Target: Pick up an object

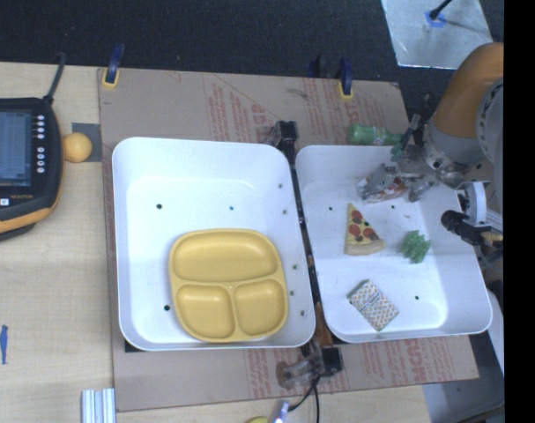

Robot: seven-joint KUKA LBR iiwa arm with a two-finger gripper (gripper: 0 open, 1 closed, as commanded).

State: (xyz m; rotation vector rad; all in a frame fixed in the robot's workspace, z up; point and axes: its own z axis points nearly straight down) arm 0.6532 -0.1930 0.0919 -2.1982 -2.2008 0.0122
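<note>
The right bin (461, 320) holds three loose items. A toy pizza slice (361, 231) lies near its middle, and a small green broccoli-like piece (416, 247) sits just to the right of it. A patterned little box (373, 304) rests toward the front. My gripper (387, 186) hangs low over the back of this bin, about a hand's width behind the pizza slice, with the arm (465, 113) coming in from the right. Nothing visible is held by it.
In the left bin (161, 174) a yellow divided plate (228, 283) lies toward the front. A green item (369, 135) lies on the cardboard behind the right bin. A tablet controller (16, 161) and an orange ball (77, 146) lie at the far left.
</note>
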